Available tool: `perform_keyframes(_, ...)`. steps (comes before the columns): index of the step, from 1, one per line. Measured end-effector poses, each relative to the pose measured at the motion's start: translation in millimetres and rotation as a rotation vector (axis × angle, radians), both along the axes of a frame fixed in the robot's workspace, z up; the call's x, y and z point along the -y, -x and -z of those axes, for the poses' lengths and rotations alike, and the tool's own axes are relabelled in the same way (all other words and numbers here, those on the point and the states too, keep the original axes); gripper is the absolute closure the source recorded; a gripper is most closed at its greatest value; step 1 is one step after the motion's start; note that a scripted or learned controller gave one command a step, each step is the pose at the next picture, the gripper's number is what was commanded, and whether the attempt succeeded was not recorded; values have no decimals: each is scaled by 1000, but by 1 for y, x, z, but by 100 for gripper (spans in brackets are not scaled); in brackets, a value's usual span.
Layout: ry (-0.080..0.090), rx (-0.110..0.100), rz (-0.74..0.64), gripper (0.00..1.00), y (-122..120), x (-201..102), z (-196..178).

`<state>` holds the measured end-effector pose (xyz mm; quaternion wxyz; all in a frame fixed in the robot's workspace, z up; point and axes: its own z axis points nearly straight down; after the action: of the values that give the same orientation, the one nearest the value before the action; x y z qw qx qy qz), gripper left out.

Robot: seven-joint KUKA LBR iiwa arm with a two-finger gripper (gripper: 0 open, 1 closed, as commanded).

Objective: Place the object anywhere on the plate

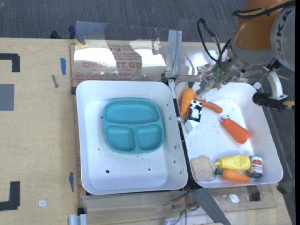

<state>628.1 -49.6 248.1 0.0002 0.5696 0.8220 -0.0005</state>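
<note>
Bread slice (203, 168), unlabelled, beside carrot (236, 175)

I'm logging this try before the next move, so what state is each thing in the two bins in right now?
plate: in left bin, upright, nothing on it
carrot: at right bin's left wall, tilted
orange bottle: lying down, mid right bin
yellow bottle: lying down, near front wall
bread slice: flat, front left corner
small jar: beside yellow bottle
gripper: low over right bin's back

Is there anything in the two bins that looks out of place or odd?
Yes: an orange carrot leans on the divider wall between the bins instead of lying flat. The teal plate lies level in the left bin.
</note>
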Motion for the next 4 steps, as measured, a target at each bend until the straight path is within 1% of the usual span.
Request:
perform_keyframes(1,0,1,0,0,0,0,0)
perform_keyframes(2,2,8,-3,100,-2,-1,-12)
perform_keyframes(3,2,16,-372,100,-40,-31,-146)
perform_keyframes(4,-2,-7,-560,100,-21,63,-3)
